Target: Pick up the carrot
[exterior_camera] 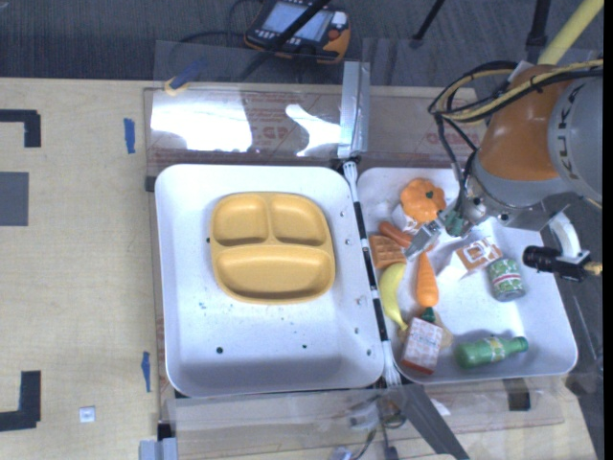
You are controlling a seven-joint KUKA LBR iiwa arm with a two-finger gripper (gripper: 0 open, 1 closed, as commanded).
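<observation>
Carrot not yet lifted, flat in right bin beside banana; gripper poised just above its top, fingers apart, nothing clamped; grasp and lift pending.

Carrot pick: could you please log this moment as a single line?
target: carrot lying in right bin | claw just above its top end | carrot not lifted | neighbours: banana, orange

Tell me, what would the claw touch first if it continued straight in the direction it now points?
Probably the orange carrot: the claw points down-left at its upper end. Depth is unclear.
</observation>
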